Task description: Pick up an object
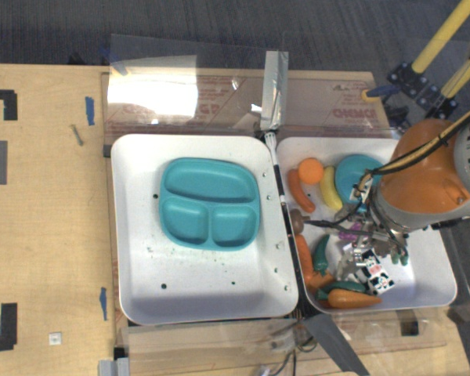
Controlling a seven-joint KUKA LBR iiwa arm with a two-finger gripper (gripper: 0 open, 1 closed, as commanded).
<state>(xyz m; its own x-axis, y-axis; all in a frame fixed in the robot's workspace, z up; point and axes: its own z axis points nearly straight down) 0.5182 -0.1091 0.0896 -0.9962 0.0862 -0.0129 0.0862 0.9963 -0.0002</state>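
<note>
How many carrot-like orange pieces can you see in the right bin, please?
3: one carrot at the bin's upper left beside the orange ball, one along the left wall, one at the front edge. The arm may hide others.

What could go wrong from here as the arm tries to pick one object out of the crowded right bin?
1. The gripper is down among packed toys, a carrot and a banana among them, so it may nudge neighbours or close on two at once.
2. Items lie against the right bin wall, leaving little room for a clean grasp.
</note>
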